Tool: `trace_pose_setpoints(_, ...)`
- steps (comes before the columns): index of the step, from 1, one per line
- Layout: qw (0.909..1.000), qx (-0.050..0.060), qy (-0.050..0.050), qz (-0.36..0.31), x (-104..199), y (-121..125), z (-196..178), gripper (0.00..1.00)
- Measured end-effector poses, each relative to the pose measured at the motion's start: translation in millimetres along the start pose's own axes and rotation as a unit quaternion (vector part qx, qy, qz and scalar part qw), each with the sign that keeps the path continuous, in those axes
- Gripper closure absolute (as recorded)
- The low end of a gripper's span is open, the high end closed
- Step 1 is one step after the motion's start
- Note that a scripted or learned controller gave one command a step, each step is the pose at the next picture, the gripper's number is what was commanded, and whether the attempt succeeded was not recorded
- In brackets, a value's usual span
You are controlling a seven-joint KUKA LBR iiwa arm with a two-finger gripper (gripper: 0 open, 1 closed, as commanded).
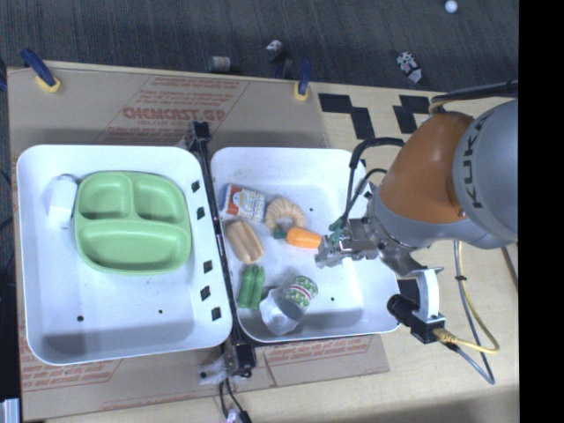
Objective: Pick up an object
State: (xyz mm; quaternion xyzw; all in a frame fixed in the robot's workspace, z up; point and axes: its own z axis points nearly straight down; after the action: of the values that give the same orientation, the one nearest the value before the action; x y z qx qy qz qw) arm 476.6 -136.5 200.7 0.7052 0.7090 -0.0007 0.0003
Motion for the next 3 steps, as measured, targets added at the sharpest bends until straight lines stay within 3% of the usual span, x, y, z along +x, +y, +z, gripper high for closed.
trace_pose_setpoints(1, 1.0, 0.0, 0.0, 0.0, 0, 0, 0, 0.0)
trace_pose_setpoints(2, 1.0, 0.001, 0.001, 0.001, -75, 82, 54, 0.0)
trace_pose_setpoints(3, 1.0, 0.002, 0.002, -0.001, -74, 9, 109, 0.0)
